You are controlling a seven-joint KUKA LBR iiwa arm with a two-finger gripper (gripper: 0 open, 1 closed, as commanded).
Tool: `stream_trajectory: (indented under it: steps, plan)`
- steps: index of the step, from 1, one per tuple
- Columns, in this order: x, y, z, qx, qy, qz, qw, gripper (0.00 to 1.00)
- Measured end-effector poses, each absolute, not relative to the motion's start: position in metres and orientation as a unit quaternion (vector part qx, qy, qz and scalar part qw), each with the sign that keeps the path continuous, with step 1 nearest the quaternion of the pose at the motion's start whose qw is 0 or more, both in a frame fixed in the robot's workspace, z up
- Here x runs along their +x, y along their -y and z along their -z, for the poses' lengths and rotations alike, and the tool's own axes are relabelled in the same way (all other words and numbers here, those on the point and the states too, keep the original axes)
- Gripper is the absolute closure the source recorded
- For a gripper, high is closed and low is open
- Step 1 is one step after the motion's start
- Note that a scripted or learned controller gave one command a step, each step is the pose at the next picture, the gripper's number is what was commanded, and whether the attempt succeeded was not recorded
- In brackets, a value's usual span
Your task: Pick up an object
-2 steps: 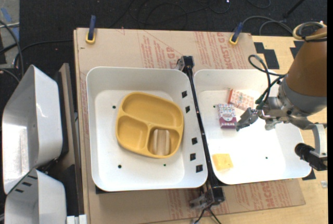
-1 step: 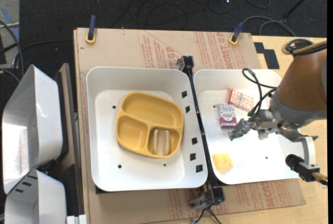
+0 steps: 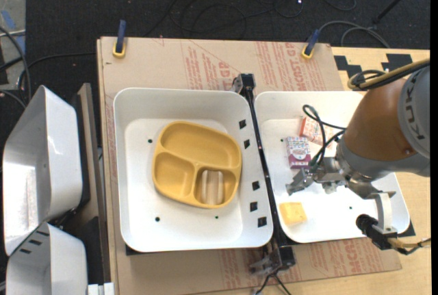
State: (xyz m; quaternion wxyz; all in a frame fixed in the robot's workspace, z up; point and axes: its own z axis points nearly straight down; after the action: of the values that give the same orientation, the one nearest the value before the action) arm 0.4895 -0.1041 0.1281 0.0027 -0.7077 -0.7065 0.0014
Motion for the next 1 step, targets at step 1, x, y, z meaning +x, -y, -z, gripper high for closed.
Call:
stream_trajectory:
  steps: [1]
  plan:
    - [0.4909,0.1050,-0.1412,-0.709,0.706,-0.0002,0.001,1.00]
